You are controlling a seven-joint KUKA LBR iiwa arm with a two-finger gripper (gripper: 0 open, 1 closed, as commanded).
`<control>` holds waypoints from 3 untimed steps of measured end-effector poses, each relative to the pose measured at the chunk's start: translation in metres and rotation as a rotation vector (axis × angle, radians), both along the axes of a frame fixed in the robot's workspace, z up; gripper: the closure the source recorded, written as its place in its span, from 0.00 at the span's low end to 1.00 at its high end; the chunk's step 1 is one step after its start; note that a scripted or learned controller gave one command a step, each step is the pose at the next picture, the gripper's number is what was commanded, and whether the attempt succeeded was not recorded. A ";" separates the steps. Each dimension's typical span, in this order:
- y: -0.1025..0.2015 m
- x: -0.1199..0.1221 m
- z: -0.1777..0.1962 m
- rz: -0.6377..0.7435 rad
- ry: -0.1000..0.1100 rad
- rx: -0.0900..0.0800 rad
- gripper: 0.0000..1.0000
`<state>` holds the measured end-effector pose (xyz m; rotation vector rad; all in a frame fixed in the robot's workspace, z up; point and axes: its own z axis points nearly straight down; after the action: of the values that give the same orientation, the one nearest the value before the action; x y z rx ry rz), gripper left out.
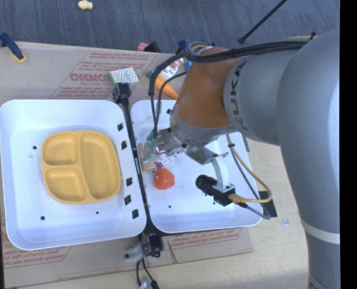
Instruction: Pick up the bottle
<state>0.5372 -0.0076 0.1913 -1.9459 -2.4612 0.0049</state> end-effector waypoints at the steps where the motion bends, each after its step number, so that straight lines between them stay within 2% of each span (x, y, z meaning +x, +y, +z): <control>1: 0.001 -0.060 0.025 0.187 0.000 0.001 1.00; 2: 0.051 -0.057 0.029 0.550 -0.003 0.001 1.00; 3: 0.064 -0.060 0.094 0.757 -0.005 0.001 1.00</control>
<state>0.4770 0.0559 0.2851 -0.8999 -3.0108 0.0012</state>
